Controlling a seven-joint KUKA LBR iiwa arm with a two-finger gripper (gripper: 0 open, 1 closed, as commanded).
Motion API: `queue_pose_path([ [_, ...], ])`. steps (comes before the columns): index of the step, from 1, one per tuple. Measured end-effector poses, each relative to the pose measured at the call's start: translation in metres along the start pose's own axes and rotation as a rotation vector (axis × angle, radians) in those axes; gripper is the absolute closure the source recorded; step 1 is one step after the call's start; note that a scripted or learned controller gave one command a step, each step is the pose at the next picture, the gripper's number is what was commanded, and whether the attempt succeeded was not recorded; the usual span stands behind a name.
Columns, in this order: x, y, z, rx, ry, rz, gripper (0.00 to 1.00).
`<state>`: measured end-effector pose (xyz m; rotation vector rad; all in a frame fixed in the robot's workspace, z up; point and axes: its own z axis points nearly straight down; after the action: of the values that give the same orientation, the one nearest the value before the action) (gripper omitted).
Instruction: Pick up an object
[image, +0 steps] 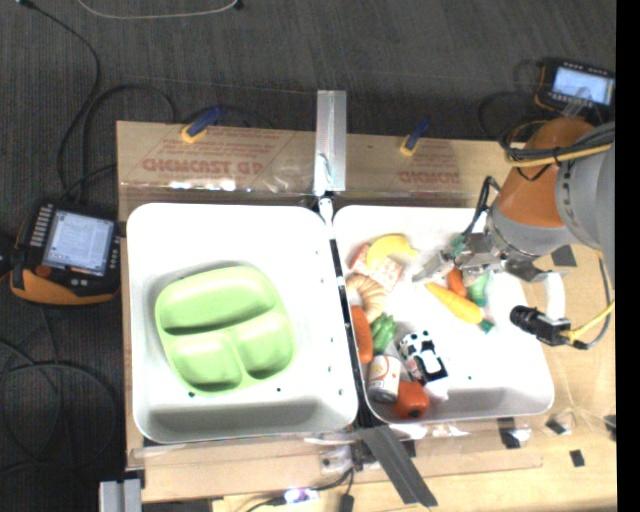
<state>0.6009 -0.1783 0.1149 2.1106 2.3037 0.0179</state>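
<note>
Yellow plastic, the toy banana (457, 303) lies on the right bin (520, 390) floor, just beside the gripper (462, 262), whose opening cannot be told. It looks light, stiff and rather slick; a grasp across its narrow middle seems safest.

Two smooth white plastic bins (240, 225) sit on dark, rough carpet (60, 90); a glossy green plastic tray (225, 325) fills one.
</note>
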Motion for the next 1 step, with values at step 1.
queue_pose_path([
  [1, -0.0084, 0.0189, 0.0201, 0.016, 0.018, -0.051, 0.0],
])
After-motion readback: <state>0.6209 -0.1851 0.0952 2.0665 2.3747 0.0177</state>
